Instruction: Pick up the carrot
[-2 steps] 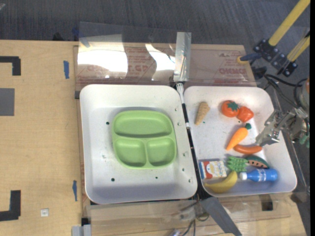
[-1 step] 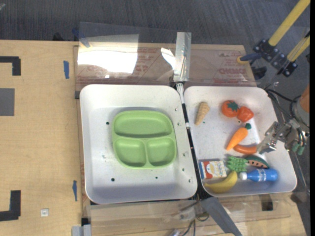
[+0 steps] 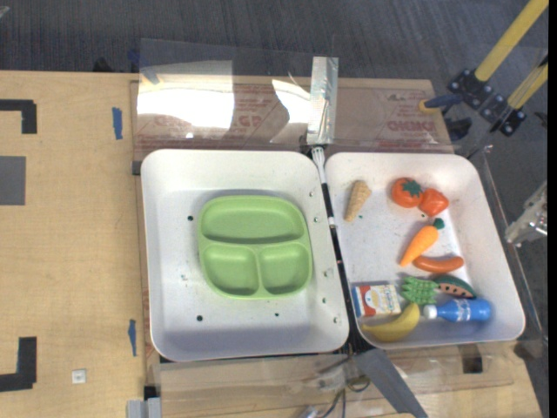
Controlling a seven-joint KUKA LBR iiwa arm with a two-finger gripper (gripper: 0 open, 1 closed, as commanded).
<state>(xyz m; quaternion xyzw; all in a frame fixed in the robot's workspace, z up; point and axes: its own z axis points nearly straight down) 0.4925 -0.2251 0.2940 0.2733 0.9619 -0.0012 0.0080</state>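
The carrot (image 3: 418, 244) is orange with a small green top. It lies tilted in the middle of the right bin (image 3: 487, 190), its green end pointing to the upper right. Just below it rests a red-orange sausage-shaped toy (image 3: 440, 265), nearly touching its tip. Above it sit an orange-red tomato and a pepper toy (image 3: 418, 195).
The right bin also holds a cone (image 3: 357, 198), a small carton (image 3: 376, 300), a banana (image 3: 392, 324), a green toy (image 3: 418, 289) and a blue bottle (image 3: 459, 310) along its near side. A green divided plate (image 3: 255, 245) lies in the left bin (image 3: 165, 233). A grey metal part (image 3: 533, 220) shows at the right edge.
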